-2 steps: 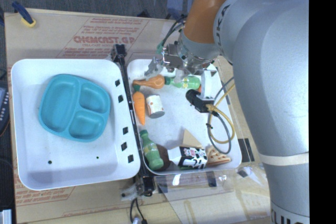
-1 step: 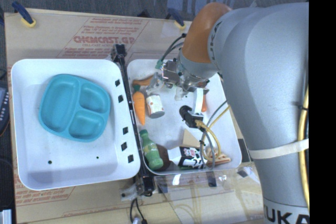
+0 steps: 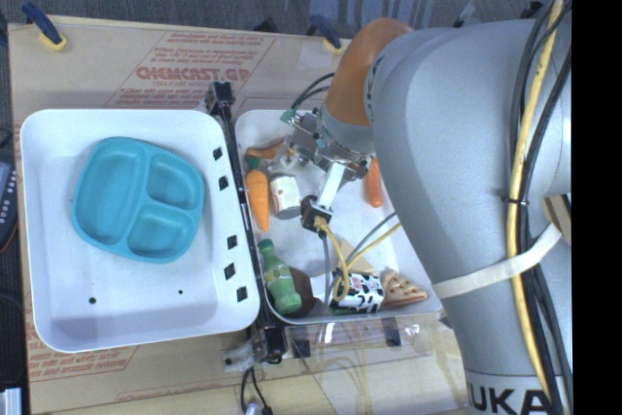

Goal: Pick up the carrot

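Note:
The carrot point(image 3: 259, 199) is orange and lies lengthwise against the left wall of the right bin point(image 3: 245, 126), tip pointing toward the front. My gripper point(image 3: 294, 149) hangs over the back of that bin, just behind and right of the carrot's top end, above a small tin point(image 3: 285, 194). Nothing is visibly held. The large grey arm covers the right side of the bin.
The right bin also holds a brown piece point(image 3: 262, 152), an orange piece point(image 3: 374, 186), a green bottle point(image 3: 279, 281), a cow-patterned item point(image 3: 362, 296) and a waffle-like wedge point(image 3: 405, 289). The left bin point(image 3: 58, 306) holds a blue divided plate point(image 3: 138, 198).

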`<state>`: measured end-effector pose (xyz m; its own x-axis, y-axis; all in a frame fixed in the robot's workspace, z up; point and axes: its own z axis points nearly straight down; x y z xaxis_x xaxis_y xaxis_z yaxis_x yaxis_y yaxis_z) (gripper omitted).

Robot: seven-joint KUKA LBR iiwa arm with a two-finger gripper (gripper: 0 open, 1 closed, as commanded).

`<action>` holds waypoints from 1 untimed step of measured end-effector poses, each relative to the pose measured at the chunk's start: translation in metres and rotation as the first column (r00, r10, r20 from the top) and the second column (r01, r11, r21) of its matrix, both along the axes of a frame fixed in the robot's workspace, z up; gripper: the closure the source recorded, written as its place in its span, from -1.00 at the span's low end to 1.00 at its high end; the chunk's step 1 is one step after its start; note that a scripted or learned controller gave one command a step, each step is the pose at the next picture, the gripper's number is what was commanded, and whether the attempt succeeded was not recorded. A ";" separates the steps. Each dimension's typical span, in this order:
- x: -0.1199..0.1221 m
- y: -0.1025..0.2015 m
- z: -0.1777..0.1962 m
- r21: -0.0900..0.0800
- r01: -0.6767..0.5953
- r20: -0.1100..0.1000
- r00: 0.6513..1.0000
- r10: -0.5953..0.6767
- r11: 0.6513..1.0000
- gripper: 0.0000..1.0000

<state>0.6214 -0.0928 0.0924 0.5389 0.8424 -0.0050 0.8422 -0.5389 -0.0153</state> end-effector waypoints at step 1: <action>-0.021 -0.005 -0.003 -0.004 0.244 -0.003 0.970 -0.244 0.970 -1.00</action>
<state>0.6001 -0.0981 0.0892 0.7279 0.6856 -0.0102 0.6854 -0.7280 -0.0160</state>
